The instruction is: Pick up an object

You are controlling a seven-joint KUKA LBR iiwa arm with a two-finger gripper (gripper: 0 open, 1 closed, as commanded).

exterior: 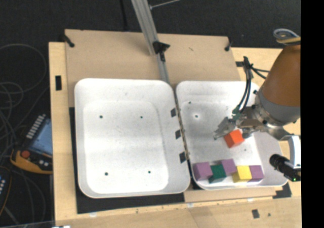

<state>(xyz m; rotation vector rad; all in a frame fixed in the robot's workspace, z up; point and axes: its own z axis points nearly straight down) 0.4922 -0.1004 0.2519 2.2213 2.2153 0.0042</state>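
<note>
Over the right bin (202,92), the tool (230,129) appears closed on an orange block (234,138), seemingly mid-pick; next comes a clean lift clear of the blocks (229,170) below.

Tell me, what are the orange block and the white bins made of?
Orange block: probably painted wood or plastic, since its flat faces look matte and evenly coloured. White bins: likely moulded plastic, judging by rounded corners, a smooth, faintly speckled surface and a soft sheen. The picture cannot settle either for sure.

A metal pole (147,19) slants across the upper centre. At the left edge — cables (15,90), a handheld pendant (38,143).
</note>
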